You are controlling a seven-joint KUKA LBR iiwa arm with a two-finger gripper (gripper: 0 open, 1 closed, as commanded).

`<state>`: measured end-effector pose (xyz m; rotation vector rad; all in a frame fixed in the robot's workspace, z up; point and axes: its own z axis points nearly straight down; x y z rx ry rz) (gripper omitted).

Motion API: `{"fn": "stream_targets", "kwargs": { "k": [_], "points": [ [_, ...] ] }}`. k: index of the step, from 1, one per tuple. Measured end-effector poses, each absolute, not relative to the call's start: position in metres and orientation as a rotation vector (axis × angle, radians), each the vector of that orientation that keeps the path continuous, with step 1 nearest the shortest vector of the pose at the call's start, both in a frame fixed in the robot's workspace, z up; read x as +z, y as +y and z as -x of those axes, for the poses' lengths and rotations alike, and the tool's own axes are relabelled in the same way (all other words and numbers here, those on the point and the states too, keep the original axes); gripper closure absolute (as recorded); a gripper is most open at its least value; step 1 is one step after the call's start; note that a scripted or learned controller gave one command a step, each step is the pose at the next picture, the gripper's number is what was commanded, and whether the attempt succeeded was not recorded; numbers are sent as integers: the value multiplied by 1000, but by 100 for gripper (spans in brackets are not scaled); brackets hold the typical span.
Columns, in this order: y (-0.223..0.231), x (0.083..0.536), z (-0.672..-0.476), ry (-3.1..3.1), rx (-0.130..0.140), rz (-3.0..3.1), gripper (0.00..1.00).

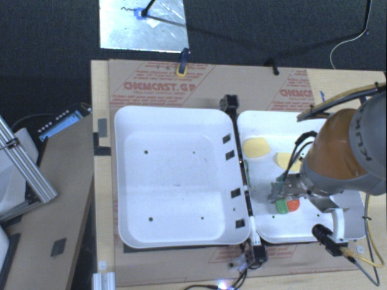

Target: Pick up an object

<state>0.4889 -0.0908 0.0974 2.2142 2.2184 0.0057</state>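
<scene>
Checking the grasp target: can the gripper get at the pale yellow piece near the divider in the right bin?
Probably yes. The yellow piece lies flat with bare bin floor around it, apart from the second yellow piece. The gripper sits just below, over the green and orange pieces.

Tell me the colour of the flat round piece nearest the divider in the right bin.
Pale yellow. The round piece shows best in the camera view, lying in the right bin.

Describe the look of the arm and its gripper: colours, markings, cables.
The arm is bulky and rounded, grey with a broad orange band above the wrist and dark lettering on the grey shell. Black cables loop beside the band, down to the small dark metallic gripper.
</scene>
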Motion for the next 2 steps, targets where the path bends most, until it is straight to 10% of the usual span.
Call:
{"fn": "stream_targets", "kwargs": {
  "k": [2],
  "points": [
    [16,227,-526,2234,11,-2205,100]
  ]
}}
